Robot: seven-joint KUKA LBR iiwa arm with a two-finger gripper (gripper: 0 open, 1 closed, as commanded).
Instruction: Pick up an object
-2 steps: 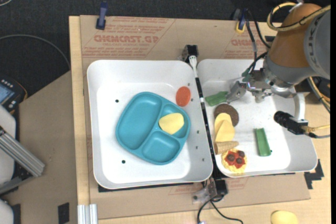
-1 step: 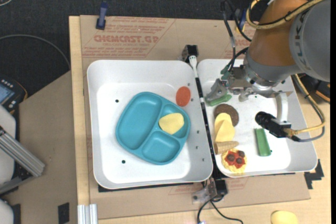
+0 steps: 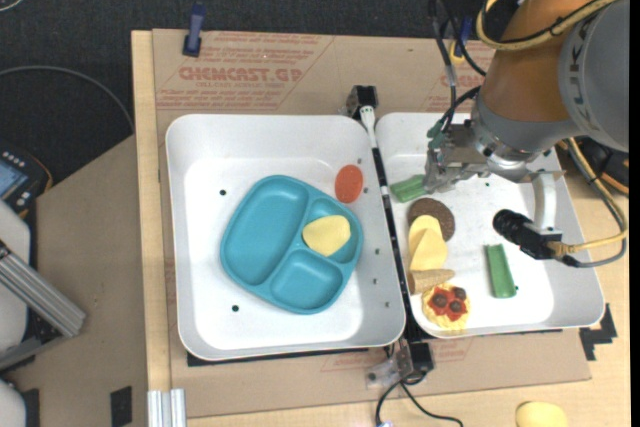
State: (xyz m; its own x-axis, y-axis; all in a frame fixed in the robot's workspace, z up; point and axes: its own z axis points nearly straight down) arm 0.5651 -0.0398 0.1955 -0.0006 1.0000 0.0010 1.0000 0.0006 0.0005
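My gripper is low in the upper left part of the right bin, under the grey arm with the orange band. A small flat green piece lies just to its left, close to the bin's wall. Just below the gripper sit a brown round piece, a yellow wedge and a tan bread-like slice. A small pizza-like round with red toppings lies at the front. A green block lies to the right of these.
The left bin holds a blue divided plate with a pale yellow piece on its right side. An orange-red round piece lies near the wall between the bins. A blue clip sits at the board's back left.
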